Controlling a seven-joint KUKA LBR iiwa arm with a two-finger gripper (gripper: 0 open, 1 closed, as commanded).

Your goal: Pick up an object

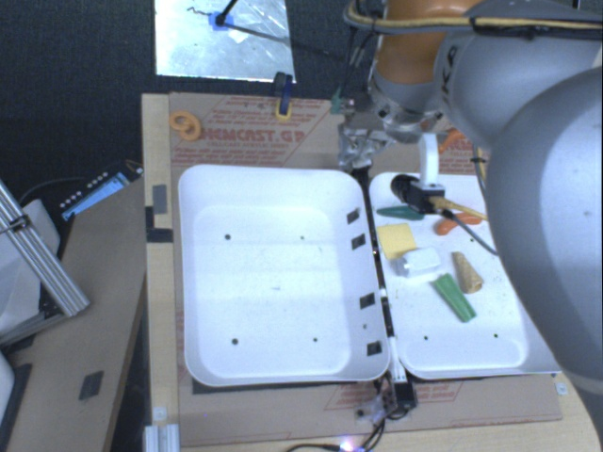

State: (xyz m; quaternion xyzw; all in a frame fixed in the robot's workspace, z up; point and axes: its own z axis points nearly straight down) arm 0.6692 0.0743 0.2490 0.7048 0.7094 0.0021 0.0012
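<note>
Two-finger gripper [356, 152] above right white bin's [490, 347] far-left corner; finger state impossible to tell. Nearest: yellow foam block [397, 240], toward the near rim.

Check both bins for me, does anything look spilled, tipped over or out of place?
Nothing stands out. The objects, among them a yellow block, a green piece and a tan cork-like piece, lie loosely inside the right bin. Nothing has spilled onto the bench. The hand sits near the bins' far edge.
</note>
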